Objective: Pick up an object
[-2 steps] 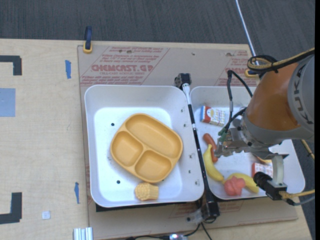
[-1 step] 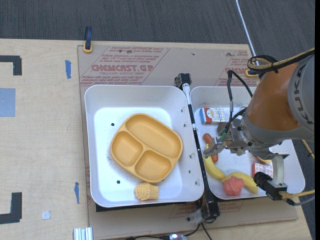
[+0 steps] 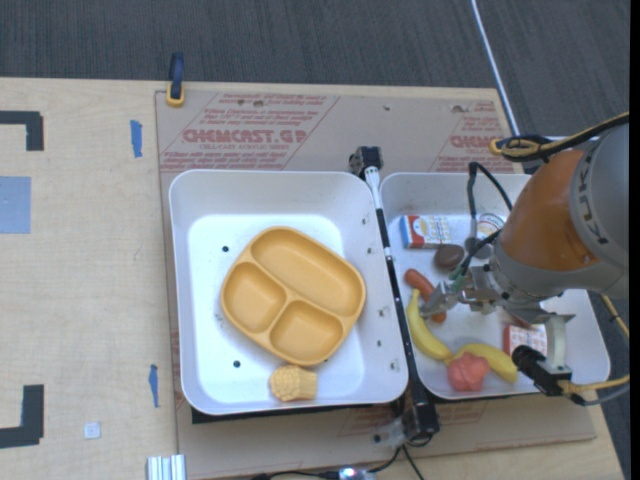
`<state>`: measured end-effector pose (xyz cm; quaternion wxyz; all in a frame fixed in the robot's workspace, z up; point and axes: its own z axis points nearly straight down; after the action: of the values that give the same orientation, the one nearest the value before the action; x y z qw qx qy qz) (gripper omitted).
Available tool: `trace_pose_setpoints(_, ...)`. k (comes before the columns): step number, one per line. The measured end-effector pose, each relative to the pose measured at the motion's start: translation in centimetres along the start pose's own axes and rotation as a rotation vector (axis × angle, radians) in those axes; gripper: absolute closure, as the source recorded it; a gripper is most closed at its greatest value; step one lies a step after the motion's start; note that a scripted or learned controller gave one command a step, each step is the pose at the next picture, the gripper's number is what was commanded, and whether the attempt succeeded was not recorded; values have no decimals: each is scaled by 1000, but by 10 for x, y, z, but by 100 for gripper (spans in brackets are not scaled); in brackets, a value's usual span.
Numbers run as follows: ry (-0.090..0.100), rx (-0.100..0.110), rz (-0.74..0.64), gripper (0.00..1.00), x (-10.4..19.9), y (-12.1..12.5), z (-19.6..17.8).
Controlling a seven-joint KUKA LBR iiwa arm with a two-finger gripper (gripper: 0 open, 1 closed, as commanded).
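My gripper (image 3: 443, 300) hangs low in the right bin (image 3: 440, 183), in its left half. It sits just above the top end of a yellow banana (image 3: 428, 338) and right beside a red sausage (image 3: 418, 283). A brown round piece (image 3: 449, 258) lies just behind the gripper. Nothing can be seen held in the gripper. The grey and orange arm (image 3: 550, 228) covers the bin's right half.
The right bin also holds a small blue and white carton (image 3: 425, 231), a second banana (image 3: 492, 358), a pink-red fruit (image 3: 467, 372) and a red and white packet (image 3: 527, 340). In the left bin (image 3: 200, 193) lie a yellow divided plate (image 3: 292, 295) and a yellow corn piece (image 3: 293, 382).
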<state>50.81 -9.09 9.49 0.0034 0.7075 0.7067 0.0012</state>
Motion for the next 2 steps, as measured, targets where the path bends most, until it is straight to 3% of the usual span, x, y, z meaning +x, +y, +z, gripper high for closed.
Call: trace_pose_setpoints(2, 1, 1, -2, 0, -1, 24, 9)
